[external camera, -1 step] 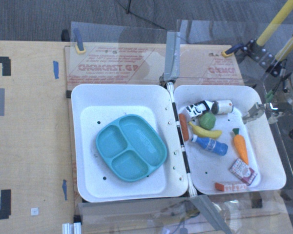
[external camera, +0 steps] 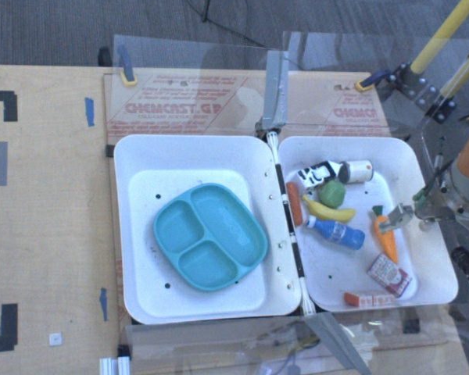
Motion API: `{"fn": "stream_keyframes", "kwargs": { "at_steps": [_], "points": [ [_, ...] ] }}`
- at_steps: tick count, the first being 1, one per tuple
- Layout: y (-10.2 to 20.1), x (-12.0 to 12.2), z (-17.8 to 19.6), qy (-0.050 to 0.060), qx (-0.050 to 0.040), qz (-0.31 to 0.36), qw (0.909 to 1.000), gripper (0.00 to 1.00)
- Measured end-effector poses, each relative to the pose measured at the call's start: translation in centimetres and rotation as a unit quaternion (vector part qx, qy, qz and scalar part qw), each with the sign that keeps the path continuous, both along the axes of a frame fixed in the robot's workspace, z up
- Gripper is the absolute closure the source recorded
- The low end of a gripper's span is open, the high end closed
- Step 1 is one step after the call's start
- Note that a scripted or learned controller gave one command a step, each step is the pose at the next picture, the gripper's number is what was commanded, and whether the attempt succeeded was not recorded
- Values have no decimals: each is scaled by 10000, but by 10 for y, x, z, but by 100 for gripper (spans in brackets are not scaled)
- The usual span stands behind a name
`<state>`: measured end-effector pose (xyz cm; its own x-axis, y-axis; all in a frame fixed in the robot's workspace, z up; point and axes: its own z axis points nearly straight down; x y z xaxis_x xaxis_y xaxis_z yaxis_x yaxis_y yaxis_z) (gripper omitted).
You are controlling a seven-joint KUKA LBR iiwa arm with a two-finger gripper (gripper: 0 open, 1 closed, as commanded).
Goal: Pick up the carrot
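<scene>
Carrot (external camera: 386,239): lies in the right bin (external camera: 434,283), right of centre in the frame, tip pointing toward the lower edge, green top uppermost. Gripper (external camera: 397,216): directly at the carrot's upper end, reaching in from the right; whether it grips the carrot cannot be told. Blue bottle (external camera: 338,233): just left of the carrot.

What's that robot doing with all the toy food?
The robot's gripper has reached into the right bin and sits right beside the top of the carrot. It isn't clear that it has a grip yet; the carrot lies on the bin floor. A banana and a blue bottle lie nearby. The left bin holds a blue tray.
</scene>
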<state>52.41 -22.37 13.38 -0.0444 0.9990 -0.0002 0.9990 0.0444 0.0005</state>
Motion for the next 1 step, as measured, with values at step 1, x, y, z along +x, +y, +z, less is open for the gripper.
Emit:
{"fn": "stream_keyframes", "kwargs": {
  "at_steps": [1],
  "points": [
    [31,-3,-46,-29,-13,-522,9986,0]
  ]
}}
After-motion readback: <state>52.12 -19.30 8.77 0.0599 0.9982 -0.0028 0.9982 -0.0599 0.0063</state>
